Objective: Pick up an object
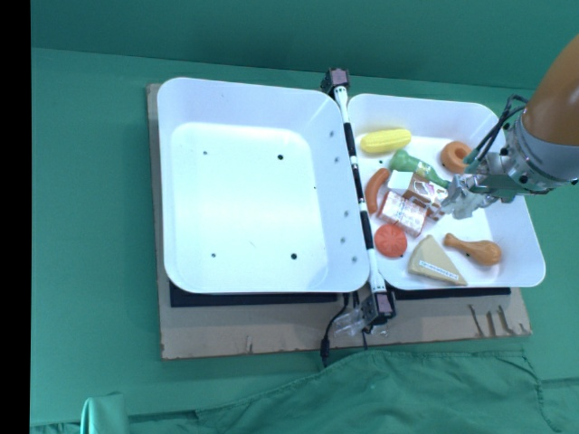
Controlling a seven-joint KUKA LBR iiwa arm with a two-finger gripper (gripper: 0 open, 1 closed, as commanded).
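The right bin (525,242) holds several toy foods: a yellow corn cob (385,140), a green bottle-like piece (412,164), an orange doughnut (454,156), an orange sausage (375,190), a red-and-white packet (405,212), a red disc (391,240), a cheese wedge (436,262) and a drumstick (473,249). My gripper (461,197) hangs low over the middle of this bin, just right of the packet and the brown piece (425,188) beside it. Nothing shows as held in it.
The left bin (181,107) lies beside the right one, with a black-and-white divider bar (355,179) between them. Both stand on a cardboard sheet (271,333) on green cloth. The arm comes in from the upper right.
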